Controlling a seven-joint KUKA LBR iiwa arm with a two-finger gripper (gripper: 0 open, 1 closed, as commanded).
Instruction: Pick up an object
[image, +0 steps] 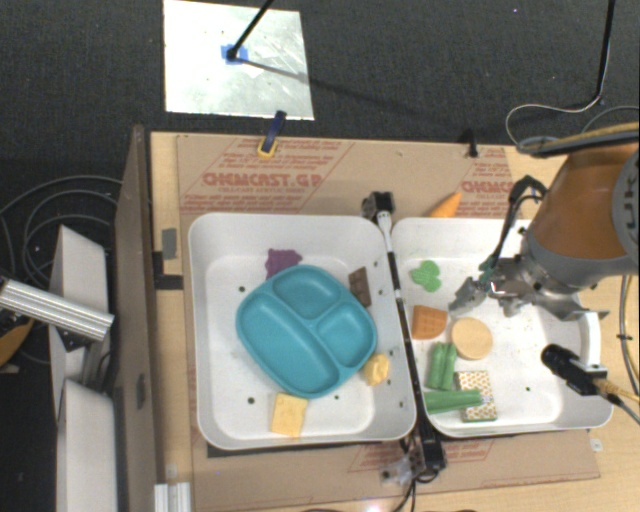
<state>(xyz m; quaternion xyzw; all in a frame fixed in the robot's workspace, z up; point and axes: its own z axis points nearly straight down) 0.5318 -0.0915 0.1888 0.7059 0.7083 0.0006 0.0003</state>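
Left white plastic bin (215, 330): found bearing a teal divided plate (300, 335), with a small purple piece (282, 261) at its upper edge, a dark brown block (360, 286) at its right, a pale yellow square (288, 414) below, and a yellow lump (376, 370) near the divider.

Right white plastic bin (530, 380): found bearing a green leaf-shaped piece (427, 275), an orange-brown square slab (429, 322), a round tan disc (472, 338), two green sticks (441, 366) and a patterned block (478, 392).

Two-finger gripper (472, 294): noted low over the right bin, between the leaf-shaped piece and the tan disc, just above the slab and disc. Nothing seen held. Jaw state not determinable at this angle. Grey and orange arm (590, 220) noted reaching in from the right.

Judged as the approach step, grasp not yet made. Likeliest targets: slab or disc. Next move judged to need centring over one piece, clear of its close neighbour, then descent and closure.
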